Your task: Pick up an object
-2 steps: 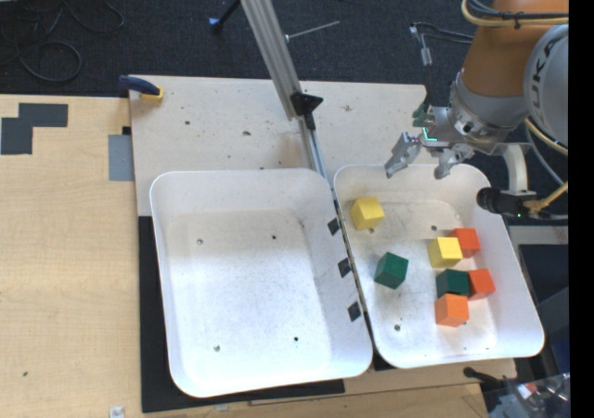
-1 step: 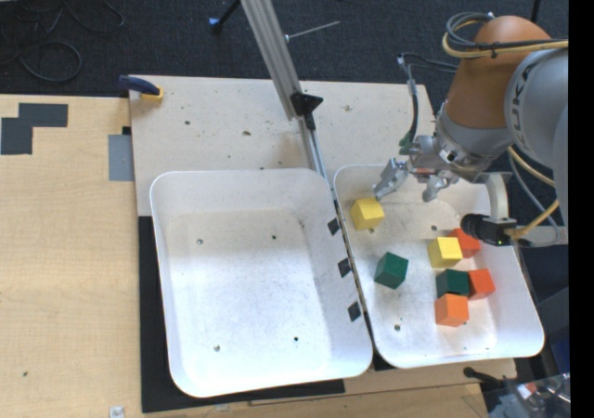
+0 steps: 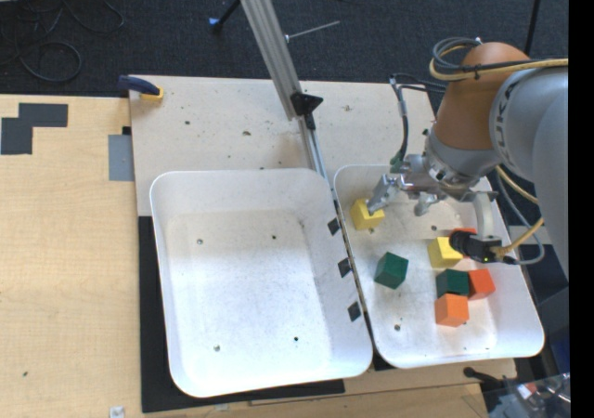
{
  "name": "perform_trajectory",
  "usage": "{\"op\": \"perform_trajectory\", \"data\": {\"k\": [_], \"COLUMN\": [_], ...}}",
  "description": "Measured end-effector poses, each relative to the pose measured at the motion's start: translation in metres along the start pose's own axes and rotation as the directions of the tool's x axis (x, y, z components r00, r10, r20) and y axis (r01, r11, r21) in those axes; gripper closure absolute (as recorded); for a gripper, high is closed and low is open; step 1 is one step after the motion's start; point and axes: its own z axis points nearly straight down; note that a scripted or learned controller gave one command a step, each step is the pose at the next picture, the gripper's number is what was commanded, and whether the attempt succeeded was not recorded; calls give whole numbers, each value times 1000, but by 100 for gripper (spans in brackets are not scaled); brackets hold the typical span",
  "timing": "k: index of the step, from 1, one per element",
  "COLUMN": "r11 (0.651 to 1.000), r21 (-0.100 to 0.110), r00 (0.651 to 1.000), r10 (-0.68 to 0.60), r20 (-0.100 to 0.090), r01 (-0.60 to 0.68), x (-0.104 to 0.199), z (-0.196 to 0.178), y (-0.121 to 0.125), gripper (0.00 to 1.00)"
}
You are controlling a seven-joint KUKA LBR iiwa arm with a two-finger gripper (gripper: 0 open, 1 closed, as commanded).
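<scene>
Blocks (image 3: pixel 452 279) beside end effector (image 3: pixel 401 195)

Just one camera here, fixed up high over the bench (image 3: pixel 232 119) and tilted down at a slant, so the far edge sits at the top of frame. It's far enough back to fit both bins: the left bin (image 3: pixel 186 193) well left of the gripper (image 3: pixel 401 195), the right bin (image 3: pixel 520 333) right under it. The arm (image 3: pixel 520 119) comes in from the right side.
</scene>
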Motion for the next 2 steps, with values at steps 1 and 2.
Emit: {"op": "perform_trajectory", "data": {"k": [1,2], "r11": [1000,1000], "r21": [-27,-28], "r00": [1000,1000], "r10": [0,6], "r20": [3,1], "r01": [0,-6], "x": [-1,-1], "z": [25,15], "y": [7,7], "gripper": [0,100]}}
